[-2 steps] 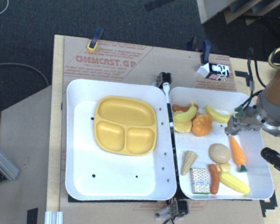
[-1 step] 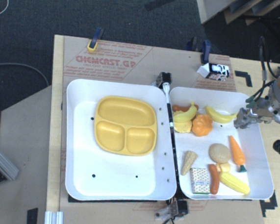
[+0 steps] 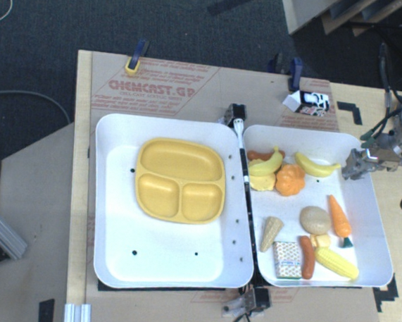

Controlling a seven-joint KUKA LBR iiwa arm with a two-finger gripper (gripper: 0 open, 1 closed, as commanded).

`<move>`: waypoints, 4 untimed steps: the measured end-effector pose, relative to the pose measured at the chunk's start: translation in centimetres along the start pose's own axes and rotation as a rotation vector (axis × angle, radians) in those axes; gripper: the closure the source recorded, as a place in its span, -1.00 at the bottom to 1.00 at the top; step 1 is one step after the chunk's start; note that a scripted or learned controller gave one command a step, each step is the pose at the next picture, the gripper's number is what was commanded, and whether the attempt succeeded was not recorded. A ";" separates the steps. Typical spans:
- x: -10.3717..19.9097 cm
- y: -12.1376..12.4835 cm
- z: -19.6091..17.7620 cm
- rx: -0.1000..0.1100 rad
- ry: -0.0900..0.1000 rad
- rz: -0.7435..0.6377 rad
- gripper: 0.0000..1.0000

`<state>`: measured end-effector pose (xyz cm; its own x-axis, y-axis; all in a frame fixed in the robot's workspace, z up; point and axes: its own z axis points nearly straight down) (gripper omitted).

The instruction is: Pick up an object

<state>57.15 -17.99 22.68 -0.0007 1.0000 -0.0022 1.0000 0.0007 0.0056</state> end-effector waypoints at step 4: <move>17.3 -2.2 -0.1 0.004 0.003 -0.002 1.00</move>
<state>54.95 -0.67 22.70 -0.0024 1.0000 0.0008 1.0000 0.0024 0.0014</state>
